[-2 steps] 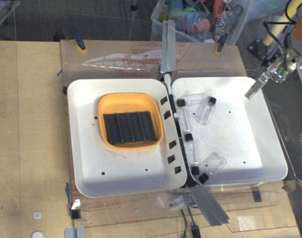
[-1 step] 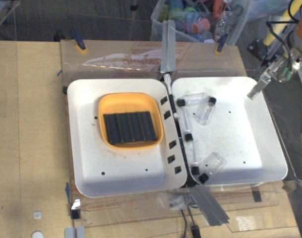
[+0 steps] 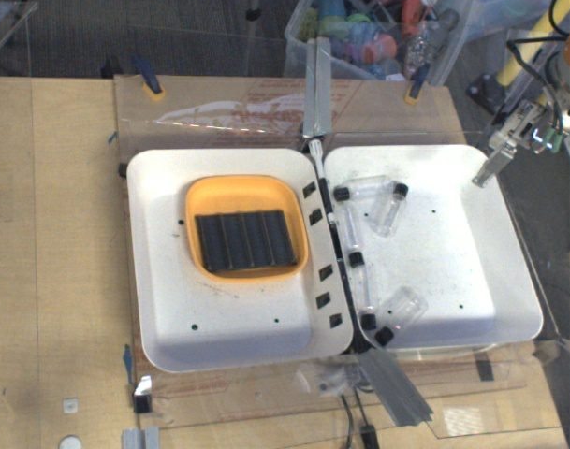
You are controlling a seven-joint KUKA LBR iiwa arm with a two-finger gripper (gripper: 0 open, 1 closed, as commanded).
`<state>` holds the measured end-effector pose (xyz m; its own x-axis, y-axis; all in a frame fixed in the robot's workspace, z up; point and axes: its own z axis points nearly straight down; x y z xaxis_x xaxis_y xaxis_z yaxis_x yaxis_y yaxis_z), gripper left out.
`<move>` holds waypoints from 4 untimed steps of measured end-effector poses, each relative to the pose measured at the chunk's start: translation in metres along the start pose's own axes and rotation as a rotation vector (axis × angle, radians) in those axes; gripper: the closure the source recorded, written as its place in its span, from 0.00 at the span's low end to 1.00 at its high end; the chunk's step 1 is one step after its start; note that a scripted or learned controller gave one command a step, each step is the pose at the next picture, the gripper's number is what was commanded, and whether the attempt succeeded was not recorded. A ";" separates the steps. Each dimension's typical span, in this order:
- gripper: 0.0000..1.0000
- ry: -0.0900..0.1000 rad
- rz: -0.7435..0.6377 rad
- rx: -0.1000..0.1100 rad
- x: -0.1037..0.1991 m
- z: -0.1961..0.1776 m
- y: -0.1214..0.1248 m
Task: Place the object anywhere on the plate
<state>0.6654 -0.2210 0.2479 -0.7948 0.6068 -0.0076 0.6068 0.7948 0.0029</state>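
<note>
Presently the grey metal gripper (image 3: pixel 486 171) hangs at the upper right, its opening indiscernible. Clear plastic vials (image 3: pixel 383 204) lie centre-right; orange square plate (image 3: pixel 242 195) sits centre-left. Descend squarely over one vial.

You see two white bins side by side. The left bin (image 3: pixel 163 325) holds an orange plate (image 3: pixel 202 197) with a dark ribbed block (image 3: pixel 245 240) lying on it. The right bin (image 3: pixel 472 279) holds clear plastic tubes with black caps (image 3: pixel 371 195) near the divider. The gripper (image 3: pixel 495 164) hovers over its upper right corner.
</note>
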 end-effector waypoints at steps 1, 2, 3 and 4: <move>0.00 0.007 0.081 0.001 0.004 0.006 -0.007; 0.00 0.008 0.003 0.002 0.003 0.018 -0.003; 0.00 0.007 -0.009 0.002 0.006 0.017 -0.004; 0.00 0.009 0.009 0.001 0.004 0.028 -0.004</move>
<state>0.6605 -0.2216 0.2201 -0.7895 0.6137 0.0010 0.6137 0.7895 0.0016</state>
